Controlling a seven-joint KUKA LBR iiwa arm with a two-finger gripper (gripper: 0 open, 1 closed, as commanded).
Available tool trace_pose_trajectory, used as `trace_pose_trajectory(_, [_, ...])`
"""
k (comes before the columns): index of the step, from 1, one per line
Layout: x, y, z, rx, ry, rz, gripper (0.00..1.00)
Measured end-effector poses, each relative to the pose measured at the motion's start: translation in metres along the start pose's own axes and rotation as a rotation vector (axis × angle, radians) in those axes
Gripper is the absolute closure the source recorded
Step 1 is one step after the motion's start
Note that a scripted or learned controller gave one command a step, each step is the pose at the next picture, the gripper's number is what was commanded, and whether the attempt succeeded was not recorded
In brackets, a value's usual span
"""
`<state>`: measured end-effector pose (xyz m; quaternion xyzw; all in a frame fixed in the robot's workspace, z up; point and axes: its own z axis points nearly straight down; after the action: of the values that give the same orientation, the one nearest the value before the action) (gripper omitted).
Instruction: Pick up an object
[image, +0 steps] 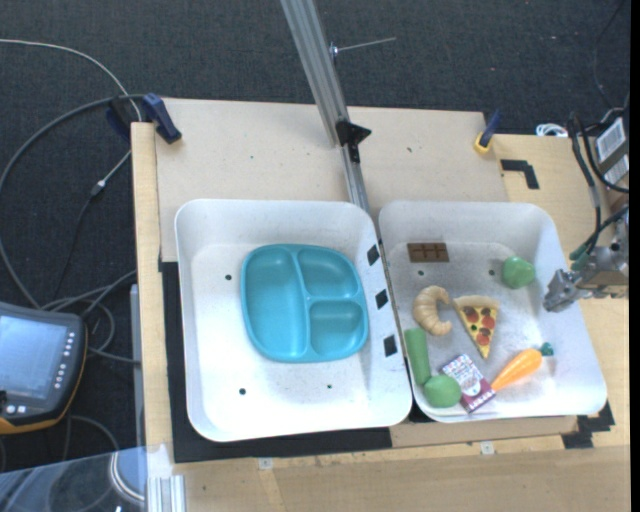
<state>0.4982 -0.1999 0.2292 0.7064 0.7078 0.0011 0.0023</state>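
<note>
Grey metal at the right edge of the picture is the gripper. It hangs over the right rim of the right bin. Nothing is seen between its fingers, and whether it stands open or closed I cannot tell, because it is small and partly blurred.

Nearest to it, a little to the left, lies a green round fruit, apart from the gripper. Below the gripper, near the lower right corner of the bin, lies an orange carrot with a green top. To the left of the carrot is a pizza slice, yellow with red spots, and just beside it a tan croissant. Above the croissant, near the back wall of the bin, lies a brown chocolate bar.

In the lower left part of the same bin, a long green vegetable lies along the wall. Below it sits a green round piece, and a small pink and white packet is touching it on the right.

In the left bin rests a turquoise plate with three compartments. Both bins stand on a light wooden bench. A metal pole rises slantwise from the back, between the bins.
</note>
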Motion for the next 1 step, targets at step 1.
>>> trace_pose_trajectory(1, [0.0534, 0.0231, -0.0066, 0.001, 0.003, -0.005, 1.00])
